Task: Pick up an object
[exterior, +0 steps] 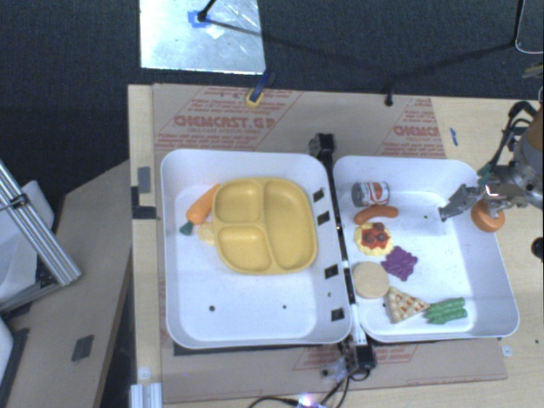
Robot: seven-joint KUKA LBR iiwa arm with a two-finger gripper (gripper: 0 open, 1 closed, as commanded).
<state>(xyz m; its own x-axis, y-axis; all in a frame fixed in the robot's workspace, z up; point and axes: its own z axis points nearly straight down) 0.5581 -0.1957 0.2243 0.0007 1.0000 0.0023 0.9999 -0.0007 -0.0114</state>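
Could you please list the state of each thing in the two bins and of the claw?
Plate: upright, compartments bare.
Carrot: lying against the plate's left rim.
Can: on its side.
Sausage: lying flat.
Pizza slice: flat.
Claw: over the right bin, holding nothing.

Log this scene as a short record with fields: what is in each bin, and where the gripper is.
left bin: yellow divided plate, carrot touching its left edge
right bin: can, sausage, small pizza, purple grapes, round cracker, pizza slice, green beans
gripper: above the right bin's upper right area, nothing seen between its fingers
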